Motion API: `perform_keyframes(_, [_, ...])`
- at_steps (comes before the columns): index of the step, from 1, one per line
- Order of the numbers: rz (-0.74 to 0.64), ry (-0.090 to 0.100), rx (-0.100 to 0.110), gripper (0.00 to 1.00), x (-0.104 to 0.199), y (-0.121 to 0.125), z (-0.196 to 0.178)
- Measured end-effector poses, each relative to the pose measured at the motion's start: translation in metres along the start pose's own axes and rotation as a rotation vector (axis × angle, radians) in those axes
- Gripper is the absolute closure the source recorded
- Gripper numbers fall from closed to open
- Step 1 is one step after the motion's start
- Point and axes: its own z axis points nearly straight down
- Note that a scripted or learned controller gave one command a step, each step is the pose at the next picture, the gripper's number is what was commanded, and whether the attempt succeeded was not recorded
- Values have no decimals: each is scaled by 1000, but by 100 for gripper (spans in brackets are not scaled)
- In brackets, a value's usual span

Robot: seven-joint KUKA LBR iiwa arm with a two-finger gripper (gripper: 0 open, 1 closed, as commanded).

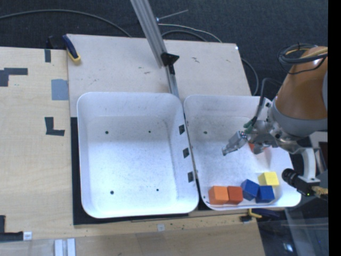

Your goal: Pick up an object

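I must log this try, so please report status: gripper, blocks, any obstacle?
Gripper hovers over the right white bin, nothing seen between fingers. Orange, red-orange, blue and yellow blocks sit along its near rim. Nothing in the way.

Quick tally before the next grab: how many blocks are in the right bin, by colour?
Orange foam blocks: 2
Blue foam blocks: 2
Yellow foam block: 1
Small red piece near the hand, partly hidden: 1
Total: 6
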Motion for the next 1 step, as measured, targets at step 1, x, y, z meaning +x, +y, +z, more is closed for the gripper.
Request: perform_keyframes(1, [5, -3, -2, 0, -63, -5, -20])
